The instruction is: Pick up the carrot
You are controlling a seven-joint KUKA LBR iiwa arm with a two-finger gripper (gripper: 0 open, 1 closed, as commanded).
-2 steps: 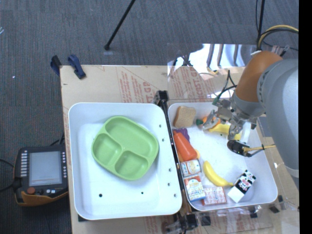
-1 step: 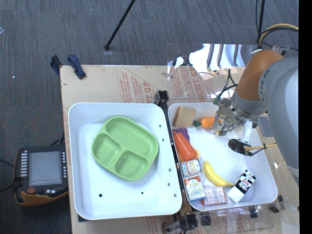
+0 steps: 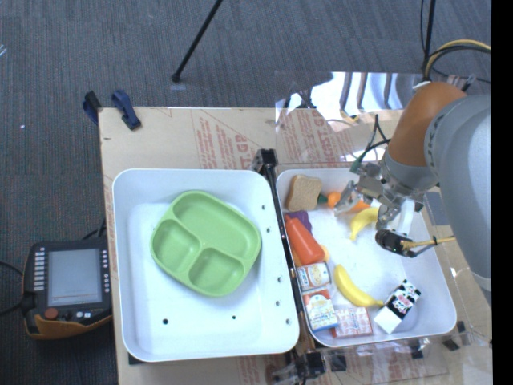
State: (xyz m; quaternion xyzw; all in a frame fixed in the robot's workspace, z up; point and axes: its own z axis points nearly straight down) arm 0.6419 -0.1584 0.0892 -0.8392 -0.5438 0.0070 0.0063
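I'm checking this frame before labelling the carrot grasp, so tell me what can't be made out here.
- Small orange carrot: partly hidden in the camera view by the gripper, so its outline and any contact are unclear.
- Gripper state: lost in cables and metal clutter.
- Small printed cartons in the right white bin: labels too small to read.
- Grey arm: cut off by the right edge.

You're looking down on dark grey carpet [image 3: 120, 38]. A black tripod leg [image 3: 202, 29] slants across it. The brown bench [image 3: 192, 135] carries a blue clamp [image 3: 125, 109]; a pendant [image 3: 70, 283] lies on the floor at left.
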